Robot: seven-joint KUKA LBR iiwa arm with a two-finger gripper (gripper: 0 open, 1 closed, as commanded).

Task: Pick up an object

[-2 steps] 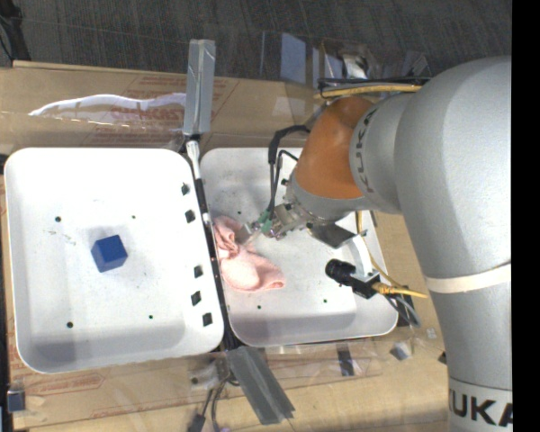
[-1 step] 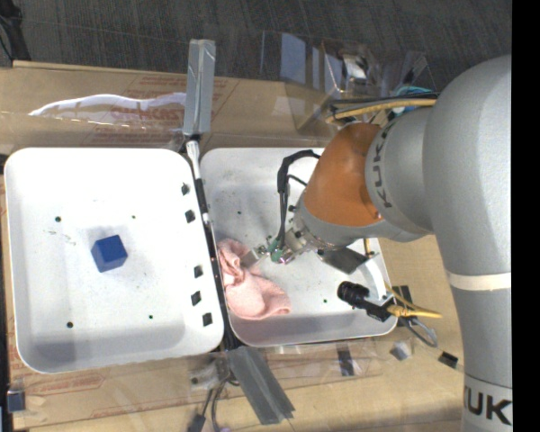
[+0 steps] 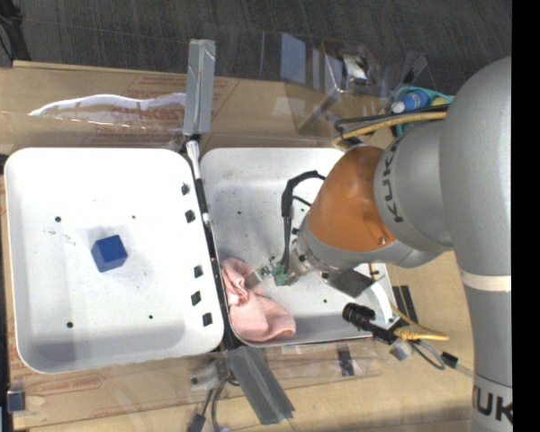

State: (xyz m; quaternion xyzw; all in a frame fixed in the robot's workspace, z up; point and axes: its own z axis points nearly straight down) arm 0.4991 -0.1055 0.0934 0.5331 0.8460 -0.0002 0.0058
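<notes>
Camera view: gripper (image 3: 281, 275) down just beside pink cloth (image 3: 255, 309), reaching stage; jaw state impossible to tell. Next: shift onto cloth, close.

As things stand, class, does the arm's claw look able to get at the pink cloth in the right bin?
Probably yes. The claw hangs in the right bin just beside the pink cloth, and nothing lies between them.

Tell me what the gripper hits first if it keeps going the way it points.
Probably the crumpled pink cloth: the gripper points down-left toward it in the right white bin. Depth is unclear, so the bin floor might come first.
</notes>
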